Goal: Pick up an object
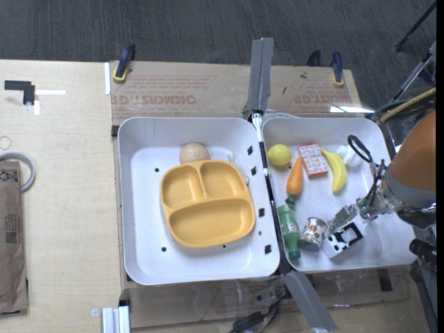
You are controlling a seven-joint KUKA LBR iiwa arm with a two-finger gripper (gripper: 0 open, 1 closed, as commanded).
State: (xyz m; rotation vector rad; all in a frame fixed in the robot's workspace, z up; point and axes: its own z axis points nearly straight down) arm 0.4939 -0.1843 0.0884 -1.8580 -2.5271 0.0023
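- Two fingers (pixel 341 222) reach in low over the near right part of the right bin (pixel 374 259), pointing left; they look slightly parted, with nothing visibly between them, though the view is small and how wide the gap is cannot be told surely.
- The gripper (pixel 345 226) hangs just above a small black-and-white block (pixel 345 239); whether it touches the block cannot be told.
- Just left of the fingers lies a small can (pixel 313 232) with a red and white label, tipped on its side, apart from the fingertips by a narrow gap.
- Left of the can, a green bottle (pixel 288 230) lies along the bin's left wall, its cap toward the far side.
- Farther off, an orange carrot (pixel 295 176) lies just beyond the bottle, with a yellow lemon (pixel 279 155) beside its far end.
- A red and white box (pixel 313 160) lies right of the carrot, and a yellow banana (pixel 337 170) right of the box.
- A black loop (pixel 360 148) rests near the far right corner, next to a small white thing too blurred to name.
- The arm (pixel 416 172), with its orange band, enters from the right edge over the bin's right wall.
- The left bin (pixel 135 207) holds a yellow divided plate (pixel 207 203) with three compartments, and a tan ball (pixel 195 152) touches the plate's far rim.
- Both bins stand on a table (pixel 55 186) of pale wood, well left of the fingers.
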